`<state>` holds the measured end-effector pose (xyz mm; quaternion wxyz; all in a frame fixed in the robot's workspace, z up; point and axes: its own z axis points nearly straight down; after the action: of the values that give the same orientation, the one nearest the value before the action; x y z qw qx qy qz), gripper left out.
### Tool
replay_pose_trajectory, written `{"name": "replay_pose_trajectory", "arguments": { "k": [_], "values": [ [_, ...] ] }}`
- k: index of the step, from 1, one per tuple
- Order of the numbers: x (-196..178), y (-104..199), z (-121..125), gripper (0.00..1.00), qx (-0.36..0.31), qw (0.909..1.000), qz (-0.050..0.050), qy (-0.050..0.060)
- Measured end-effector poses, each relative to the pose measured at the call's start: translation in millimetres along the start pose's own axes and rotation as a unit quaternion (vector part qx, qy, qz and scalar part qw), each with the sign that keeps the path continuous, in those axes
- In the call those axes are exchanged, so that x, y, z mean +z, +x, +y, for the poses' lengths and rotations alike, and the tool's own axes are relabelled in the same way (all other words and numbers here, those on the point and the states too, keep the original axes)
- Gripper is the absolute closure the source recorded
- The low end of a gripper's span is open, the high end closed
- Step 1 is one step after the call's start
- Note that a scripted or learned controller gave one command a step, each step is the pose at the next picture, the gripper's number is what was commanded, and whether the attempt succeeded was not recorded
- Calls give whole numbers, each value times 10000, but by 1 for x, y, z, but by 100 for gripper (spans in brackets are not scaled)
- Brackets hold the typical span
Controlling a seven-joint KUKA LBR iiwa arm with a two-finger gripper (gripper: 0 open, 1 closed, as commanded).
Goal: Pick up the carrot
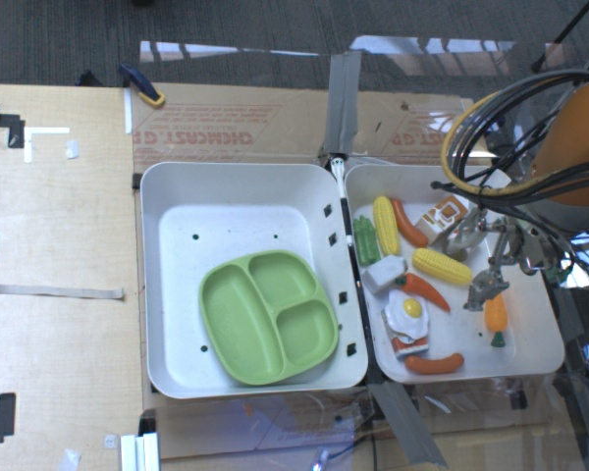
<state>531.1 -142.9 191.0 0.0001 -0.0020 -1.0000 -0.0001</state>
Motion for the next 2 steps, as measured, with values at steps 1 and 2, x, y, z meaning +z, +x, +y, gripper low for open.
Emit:
{"name": "replay_pose_trajectory", "arguments": {
  "k": [1,2],
  "values": [
    [58,10,-79,0,-99,10000,-4,-1],
    [101,28,-78,0,4,10000,0,-2]
  ]
}}
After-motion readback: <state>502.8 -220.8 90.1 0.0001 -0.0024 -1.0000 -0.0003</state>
